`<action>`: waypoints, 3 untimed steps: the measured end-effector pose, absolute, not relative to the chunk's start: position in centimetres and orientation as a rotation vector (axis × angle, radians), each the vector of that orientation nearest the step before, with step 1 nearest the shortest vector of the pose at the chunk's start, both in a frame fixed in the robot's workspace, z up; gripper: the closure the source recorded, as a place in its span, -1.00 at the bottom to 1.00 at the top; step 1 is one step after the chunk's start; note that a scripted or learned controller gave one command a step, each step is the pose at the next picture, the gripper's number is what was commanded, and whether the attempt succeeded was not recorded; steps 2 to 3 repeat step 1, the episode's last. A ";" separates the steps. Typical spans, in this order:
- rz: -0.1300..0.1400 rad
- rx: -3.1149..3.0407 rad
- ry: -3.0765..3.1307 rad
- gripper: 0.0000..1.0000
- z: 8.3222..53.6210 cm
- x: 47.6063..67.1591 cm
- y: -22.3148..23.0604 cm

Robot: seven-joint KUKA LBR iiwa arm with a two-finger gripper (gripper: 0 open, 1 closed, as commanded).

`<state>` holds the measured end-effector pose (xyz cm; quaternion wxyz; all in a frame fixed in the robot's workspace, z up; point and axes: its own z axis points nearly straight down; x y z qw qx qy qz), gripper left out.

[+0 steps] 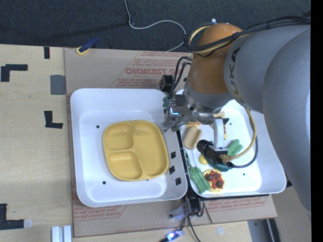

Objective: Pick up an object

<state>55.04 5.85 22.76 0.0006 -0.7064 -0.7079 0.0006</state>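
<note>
My gripper hangs under the orange wrist band at the left edge of the right bin, close to the wall between the two bins. Just below it lies a tan, bread-like piece. Further toward the front of that bin lie a small yellow piece, a green pod, a red and orange toy food and a green piece. The arm's bulk hides the back of the right bin.
A yellow divided plate lies in the left bin. A black cable loops from the arm over the right bin's contents. Cardboard lies under both bins.
</note>
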 end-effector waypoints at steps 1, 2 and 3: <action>0.005 -2.218 -2.222 1.00 23.0 53.4 6.5; 0.005 -2.218 -2.222 1.00 23.0 53.4 6.5; 0.005 -2.218 -2.222 1.00 23.0 53.4 6.5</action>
